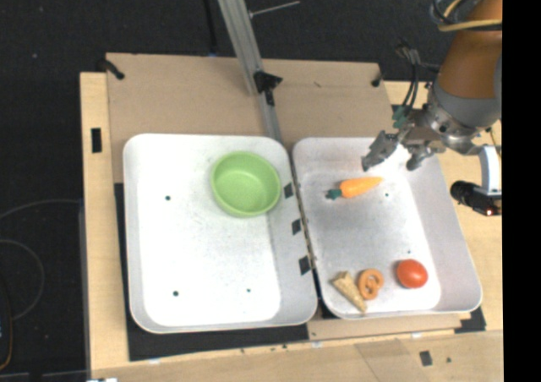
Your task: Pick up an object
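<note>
No object is lifted yet. The gripper (396,152) hangs open and empty just above the toy carrot (358,188), which lies in the right bin (448,237). Descent, closing and lifting remain, judging by the gap.

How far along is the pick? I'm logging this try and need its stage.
Early stage. Done: the gripper has reached the right bin, fingers spread, nothing between them. In hand: it sits over the bin's far edge, just beyond the toy carrot. Left: descend, close, lift. The tomato, pretzel and green bowl lie untouched.
</note>
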